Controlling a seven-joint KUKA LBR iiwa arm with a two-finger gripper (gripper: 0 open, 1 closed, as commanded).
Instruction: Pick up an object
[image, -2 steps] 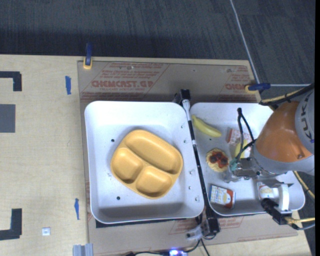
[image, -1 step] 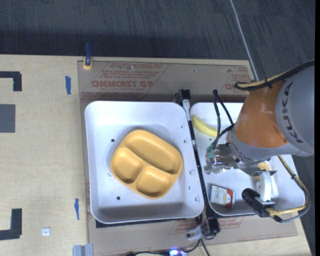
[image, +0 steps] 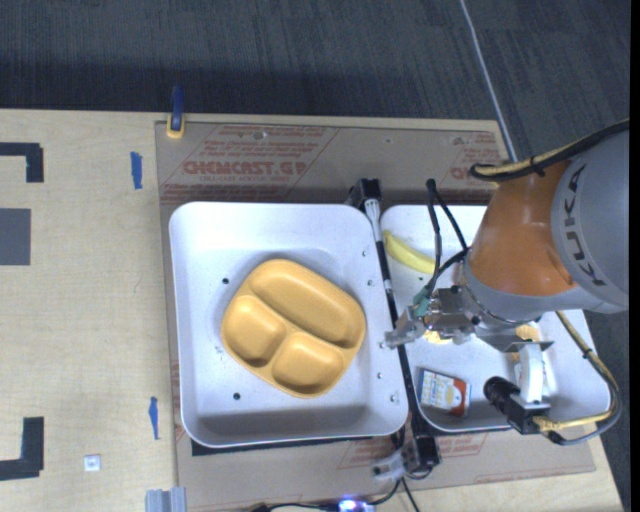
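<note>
**Desk:** What are you sitting over?

**Me:** A pale wood bench (image: 80, 300) with dark grey carpet (image: 300, 50) beyond its far edge. A brown board (image: 260, 160) printed in red lies under both bins. I see blue tape strips (image: 136, 170) and black tape marks (image: 25, 160) on the bench to the left, and a blue clamp (image: 176, 108) at the board's far left corner.

**Desk:** Where are the objects, and how do they lie?

**Me:** A yellow divided dish (image: 293, 325) sits in the middle of the left bin (image: 200, 400). Its one large section is on the far-right side, running from far-left to near-right, and the two small sections face near-left. In the right bin (image: 460, 213) a yellow banana-shaped piece (image: 405, 250) lies at the far left, its long axis slanting from far-left to near-right, and the arm (image: 520, 250) covers its right end. A small red-and-white packet (image: 443, 392) lies near the front rim, its long side roughly near to far.

**Desk:** And the gripper?

**Me:** The gripper (image: 405, 335) is low over the rims where the two bins meet, between the dish and the packet. I cannot tell if it is open or closed, and I see nothing held in it. Black cables (image: 436, 215) and the arm's bulk hang over much of the right bin.
</note>
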